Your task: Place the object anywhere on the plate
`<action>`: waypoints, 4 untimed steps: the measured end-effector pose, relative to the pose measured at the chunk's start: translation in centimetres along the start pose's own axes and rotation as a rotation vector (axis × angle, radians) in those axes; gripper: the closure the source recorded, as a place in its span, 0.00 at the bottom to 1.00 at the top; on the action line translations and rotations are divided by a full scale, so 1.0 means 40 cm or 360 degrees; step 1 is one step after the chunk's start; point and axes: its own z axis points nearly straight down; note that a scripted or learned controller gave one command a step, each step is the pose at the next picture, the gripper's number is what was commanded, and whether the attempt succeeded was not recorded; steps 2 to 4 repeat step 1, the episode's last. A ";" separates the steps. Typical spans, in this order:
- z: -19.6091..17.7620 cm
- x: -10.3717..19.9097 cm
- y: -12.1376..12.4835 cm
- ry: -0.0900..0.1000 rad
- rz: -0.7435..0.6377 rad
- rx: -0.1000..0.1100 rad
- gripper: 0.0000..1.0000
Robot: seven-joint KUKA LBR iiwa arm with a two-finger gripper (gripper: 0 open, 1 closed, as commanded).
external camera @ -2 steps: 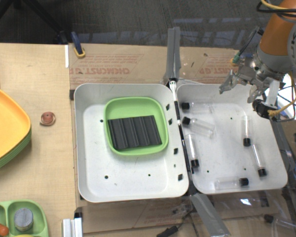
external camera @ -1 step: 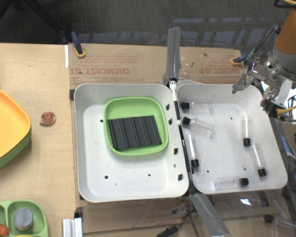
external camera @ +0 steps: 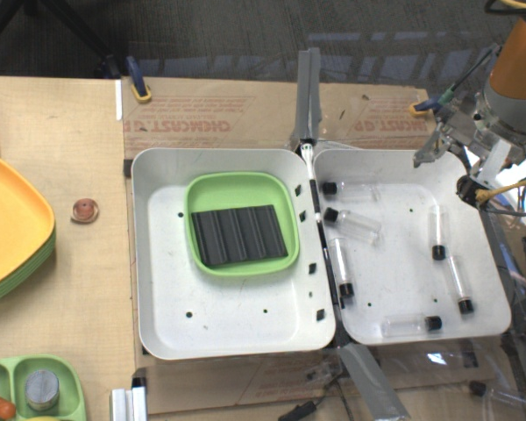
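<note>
A square green plate [external camera: 238, 185] lies in the left bin [external camera: 158, 305]. A dark grey ridged slab [external camera: 240, 235] rests flat on the plate and covers most of its middle. My gripper [external camera: 449, 168] hangs over the far right corner of the right bin [external camera: 394, 191], well away from the plate, below the arm's orange band [external camera: 517, 64]. I see nothing held in it.
Several clear tubes with black caps lie in the right bin, among them tube [external camera: 356, 226], tube [external camera: 437, 231] and tube [external camera: 408, 325]. Orange plates [external camera: 9, 226], a small red knob [external camera: 85, 210] and a green food tray [external camera: 26, 391] sit on the bench at left.
</note>
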 end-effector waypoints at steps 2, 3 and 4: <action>0.023 -0.101 0.075 0.0000 0.0333 0.0000 0.00; 0.023 -0.101 0.075 0.0000 0.0333 0.0000 0.00; 0.023 -0.101 0.075 0.0000 0.0333 0.0000 0.00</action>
